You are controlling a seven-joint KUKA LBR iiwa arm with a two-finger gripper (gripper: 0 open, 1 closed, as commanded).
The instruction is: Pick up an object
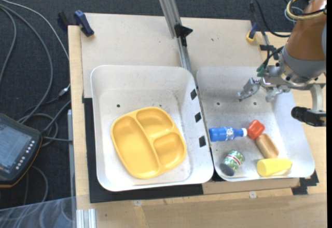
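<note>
1. Over at the right bin (pixel 290 118), the gripper (pixel 258 88) hangs above the bare floor at the bin's twelve o'clock end. Its two fingers stand apart with nothing between them.

2. All the candidate objects lie bunched toward the bin's six o'clock end, well apart from the gripper: a small blue bottle (pixel 226 133) with a white cap lying on its side, a red-orange piece (pixel 255 129) just at its cap end, a brown cylinder (pixel 266 145) touching that red piece at its five o'clock, a yellow block (pixel 273 166) below the cylinder, and a small green-and-silver can (pixel 233 162) at about seven o'clock from the cylinder.

3. My guess is that all of these are light toy pieces, stiff enough to take a firm pinch without harm.

4. The bottle looks like the easiest pick. It lies with free floor on both long sides, so the fingers could straddle its body across the narrow width. It is round and probably smooth plastic, so it may roll or slip if caught off-centre.

5. The can is likely slick and sits close to the bin wall. The cylinder and the red piece touch, so a finger could wedge between them.

6. Leftward, the other bin (pixel 104 86) bears a yellow divided plate (pixel 149 141), wide and flat, poor for a pinch except at its rim.
</note>
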